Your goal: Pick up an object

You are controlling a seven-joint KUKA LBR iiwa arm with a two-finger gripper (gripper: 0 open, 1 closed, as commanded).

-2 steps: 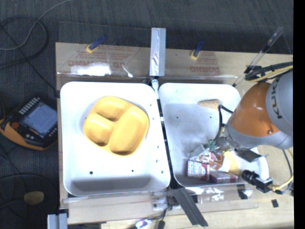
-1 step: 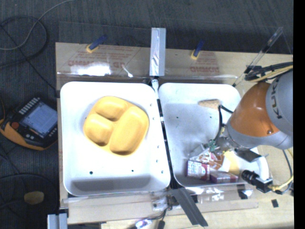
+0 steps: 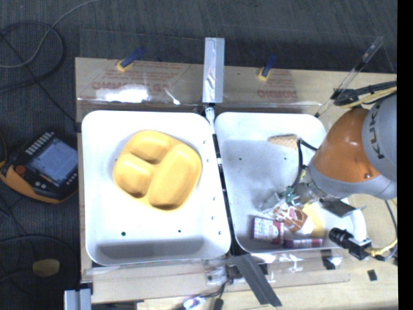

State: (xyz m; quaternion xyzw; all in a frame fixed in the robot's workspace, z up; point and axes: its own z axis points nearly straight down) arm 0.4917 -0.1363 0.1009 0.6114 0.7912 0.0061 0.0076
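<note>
Packet (image 3: 288, 217) lies just below-left of my gripper (image 3: 295, 194) in the right bin (image 3: 251, 160), long axis left-right; can't tell jaw state.

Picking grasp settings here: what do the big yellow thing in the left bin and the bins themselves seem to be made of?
The yellow lumpy object looks like soft foam or rubber with a matte finish: rounded, puffy lobes and no sharp glints, though it could be moulded plastic. The bins look like smooth white plastic, faintly glossy, with rounded moulded corners.
</note>
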